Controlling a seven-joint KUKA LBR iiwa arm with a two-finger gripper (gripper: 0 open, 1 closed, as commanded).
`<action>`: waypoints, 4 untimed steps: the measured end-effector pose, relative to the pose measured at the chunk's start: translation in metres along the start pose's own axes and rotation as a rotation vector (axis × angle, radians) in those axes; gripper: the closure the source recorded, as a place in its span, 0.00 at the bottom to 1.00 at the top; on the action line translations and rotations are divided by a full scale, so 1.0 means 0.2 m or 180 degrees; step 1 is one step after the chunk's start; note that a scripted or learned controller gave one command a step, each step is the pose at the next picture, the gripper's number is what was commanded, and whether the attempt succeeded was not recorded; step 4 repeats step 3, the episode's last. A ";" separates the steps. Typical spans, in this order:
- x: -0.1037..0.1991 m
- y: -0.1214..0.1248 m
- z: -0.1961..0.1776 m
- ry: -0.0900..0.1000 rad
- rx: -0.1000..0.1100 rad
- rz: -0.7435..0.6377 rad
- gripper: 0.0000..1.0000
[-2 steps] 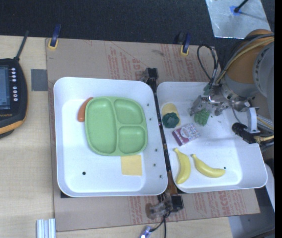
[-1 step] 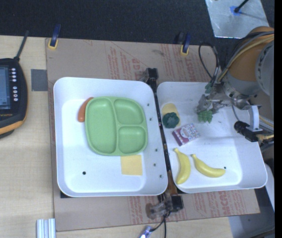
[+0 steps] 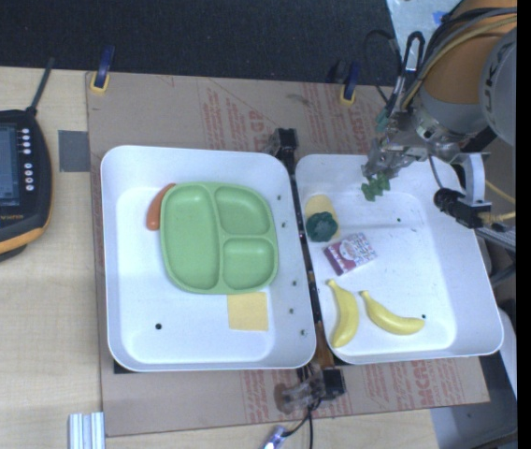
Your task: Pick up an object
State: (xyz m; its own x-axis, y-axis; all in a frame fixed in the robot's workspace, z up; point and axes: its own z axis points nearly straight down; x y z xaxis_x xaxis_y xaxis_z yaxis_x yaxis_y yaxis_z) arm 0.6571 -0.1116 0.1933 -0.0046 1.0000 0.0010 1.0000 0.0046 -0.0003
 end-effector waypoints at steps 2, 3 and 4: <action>0.45 -0.11 -0.14 -0.0003 0.0016 -0.0004 1.00; 0.63 -0.16 -0.19 -0.0002 0.0021 -0.0001 1.00; 0.63 -0.16 -0.19 -0.0002 0.0021 -0.0001 1.00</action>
